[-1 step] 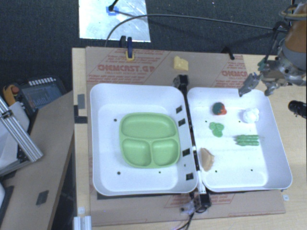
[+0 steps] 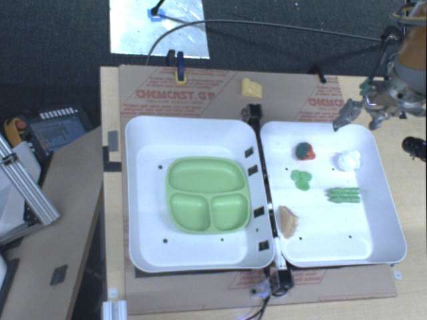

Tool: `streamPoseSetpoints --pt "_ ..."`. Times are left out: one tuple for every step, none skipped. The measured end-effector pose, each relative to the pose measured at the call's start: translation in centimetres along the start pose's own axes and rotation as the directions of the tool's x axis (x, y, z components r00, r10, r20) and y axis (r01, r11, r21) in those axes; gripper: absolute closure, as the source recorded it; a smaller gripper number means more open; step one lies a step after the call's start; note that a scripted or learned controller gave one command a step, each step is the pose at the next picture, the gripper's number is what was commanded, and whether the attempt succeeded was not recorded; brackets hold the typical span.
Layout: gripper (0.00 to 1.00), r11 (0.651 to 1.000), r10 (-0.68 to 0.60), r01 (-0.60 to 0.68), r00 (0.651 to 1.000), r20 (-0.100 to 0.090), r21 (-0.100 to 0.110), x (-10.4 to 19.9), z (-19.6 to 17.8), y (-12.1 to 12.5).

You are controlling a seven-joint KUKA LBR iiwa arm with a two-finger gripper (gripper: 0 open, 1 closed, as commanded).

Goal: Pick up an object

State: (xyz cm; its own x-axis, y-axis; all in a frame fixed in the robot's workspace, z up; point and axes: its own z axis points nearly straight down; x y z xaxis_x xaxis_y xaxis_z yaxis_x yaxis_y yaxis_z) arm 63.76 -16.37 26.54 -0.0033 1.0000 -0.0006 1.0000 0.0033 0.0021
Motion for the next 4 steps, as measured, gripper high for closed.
streamPoseSetpoints --pt "0.0 1.0 0.002 -0.002 1.0 -0.001 0.005 0.0 5.7 -0.9" --pt "0.0 1.0 0.002 -0.002 1.0 -0.001 0.005 -0.7 10.3 -1.0" --pt "0.0 1.0 0.002 -0.002 1.0 -0.002 0.005 -0.1 16.2 -1.6" --pt "1.0 1.0 0.002 -0.002 1.0 0.002 -0.004 -0.2 14.6 -1.4"
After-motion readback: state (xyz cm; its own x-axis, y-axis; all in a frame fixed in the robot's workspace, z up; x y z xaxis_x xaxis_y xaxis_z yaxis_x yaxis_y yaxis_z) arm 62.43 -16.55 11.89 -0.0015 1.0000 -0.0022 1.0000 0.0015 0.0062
